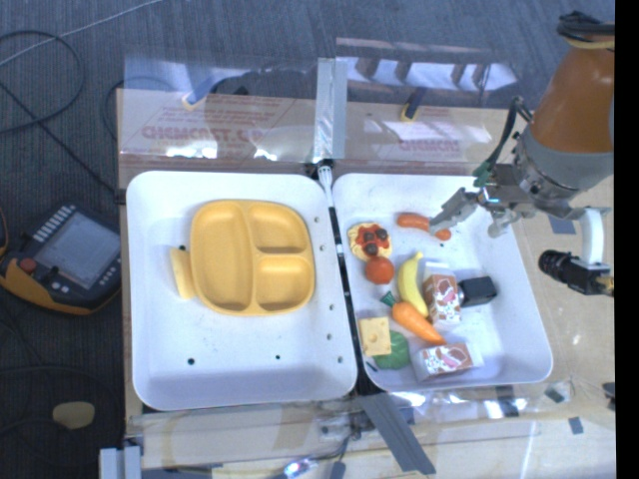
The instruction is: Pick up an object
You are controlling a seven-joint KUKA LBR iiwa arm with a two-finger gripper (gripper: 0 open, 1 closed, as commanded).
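The right bin (519, 297) holds several toy foods. Among them are a small orange carrot (413, 222), a pizza slice (370, 238), a red tomato (378, 269), a banana (410, 279), a larger carrot (417, 322), a cheese wedge (375, 335), a green piece (398, 350), two printed boxes (441, 298) (443, 359) and a black block (477, 289). My gripper (471, 218) hovers over the bin's far right part, open, fingers spread with nothing between them. Its left finger (446, 211) hangs just right of the small carrot.
The left bin (150, 347) carries a yellow divided plate (252, 255) with a small yellow piece (182, 272) beside it. A handheld pendant (62, 257) lies on the floor at the left. A black fitting (569, 267) sticks out right of the bin.
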